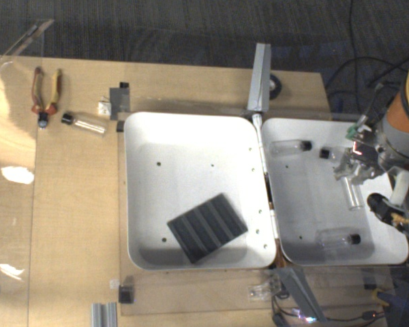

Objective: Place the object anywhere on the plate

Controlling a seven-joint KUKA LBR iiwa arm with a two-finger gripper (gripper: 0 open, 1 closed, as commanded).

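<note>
A dark ribbed rectangular plate lies tilted in the left bin, toward its front. In the right bin lie small clear vials with black caps: one near the back left, one at the front, and a black cap near the back middle. My gripper hangs over the right half of the right bin, beside that cap, far from the plate. A pale cylindrical piece sits under the gripper; I cannot tell whether it is a vial or part of the gripper.
Red-handled pliers and another clear vial lie on the wooden bench left of the bins. A grey metal post stands behind the seam between the bins. Cables hang at the right.
</note>
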